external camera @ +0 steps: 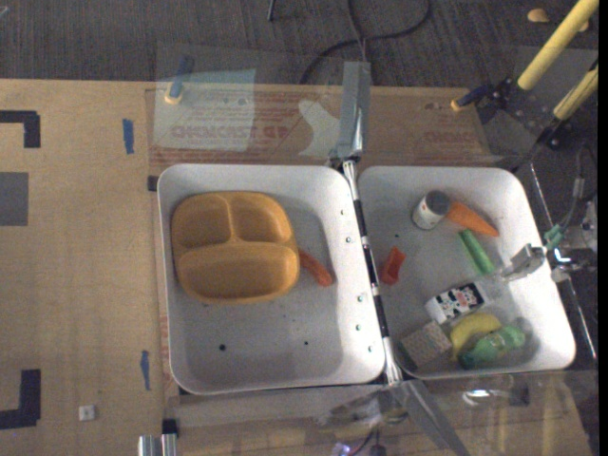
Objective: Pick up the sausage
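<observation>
The sausage (316,269) is a slim orange-red piece lying at a slant on the floor of the left bin (275,350). It touches the right edge of the yellow divided plate (233,245). My gripper (528,261) is low over the right rim of the right bin (546,312), well to the right of the sausage and apart from it. Just a silvery tip and some wrist parts with cables are visible near the frame's right side. Nothing is seen held in it.
The right bin holds a short red piece (392,265), a small can (430,209), a carrot (472,218), a green stick (475,252), a cow-print carton (455,302), a banana (474,329), a green bottle (496,347) and a brown block (426,343). A metal divider (366,274) separates the bins.
</observation>
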`<state>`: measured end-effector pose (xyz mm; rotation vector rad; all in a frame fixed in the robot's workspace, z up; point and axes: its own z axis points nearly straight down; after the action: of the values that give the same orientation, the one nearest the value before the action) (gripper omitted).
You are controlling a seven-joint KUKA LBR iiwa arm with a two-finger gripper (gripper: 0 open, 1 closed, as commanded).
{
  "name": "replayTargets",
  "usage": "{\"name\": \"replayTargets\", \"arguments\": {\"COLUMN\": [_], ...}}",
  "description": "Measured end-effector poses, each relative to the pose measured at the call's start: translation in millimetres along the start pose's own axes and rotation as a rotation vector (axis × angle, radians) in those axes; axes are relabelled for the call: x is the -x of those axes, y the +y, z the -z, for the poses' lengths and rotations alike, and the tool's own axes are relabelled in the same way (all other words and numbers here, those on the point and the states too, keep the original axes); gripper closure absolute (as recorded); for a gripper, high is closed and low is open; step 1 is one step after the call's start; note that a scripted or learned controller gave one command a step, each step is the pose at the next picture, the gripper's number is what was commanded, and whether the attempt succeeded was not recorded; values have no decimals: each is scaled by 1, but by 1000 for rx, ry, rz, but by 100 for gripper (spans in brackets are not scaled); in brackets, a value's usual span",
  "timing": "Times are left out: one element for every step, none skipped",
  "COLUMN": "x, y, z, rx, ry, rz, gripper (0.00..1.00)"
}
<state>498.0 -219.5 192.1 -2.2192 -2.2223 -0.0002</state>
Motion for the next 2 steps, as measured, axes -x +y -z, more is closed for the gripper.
{"name": "replayTargets", "arguments": {"x": [-75,-127], "y": [-18,-19], "z": [37,-12], "rx": [-1,-3], "ry": [0,1], "rz": [-167,-355], "gripper": [0,0]}}
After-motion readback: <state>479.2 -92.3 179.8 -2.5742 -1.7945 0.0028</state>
